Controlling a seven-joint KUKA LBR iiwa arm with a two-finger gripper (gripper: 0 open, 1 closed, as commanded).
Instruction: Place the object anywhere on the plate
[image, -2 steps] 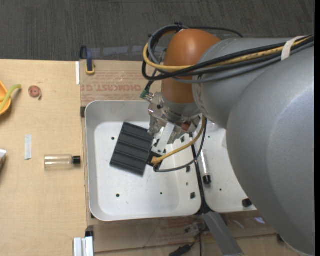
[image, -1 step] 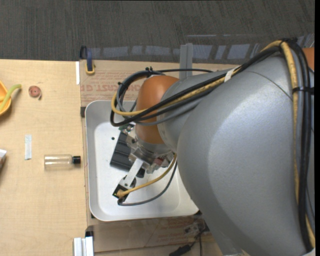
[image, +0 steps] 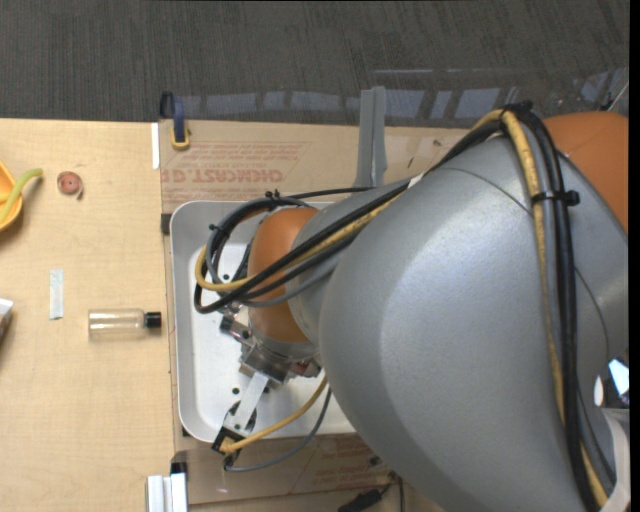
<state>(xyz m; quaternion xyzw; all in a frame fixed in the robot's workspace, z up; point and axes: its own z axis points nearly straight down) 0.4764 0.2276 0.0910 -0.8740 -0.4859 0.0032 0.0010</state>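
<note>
Tool low in one white bin, one clear bottle beside it

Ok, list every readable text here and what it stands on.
"CHEMC...": large red print, upside down, on the cardboard sheet behind the white bin; its remaining characters are unclear.
Smaller red lines beside that print on the same sheet: too blurred to read.

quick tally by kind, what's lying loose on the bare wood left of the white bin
clear bottle: 1
small red disc: 1
pale strip: 1
yellow-orange thing at left edge: 1
pale scrap at left edge: 1
total: 5
</note>
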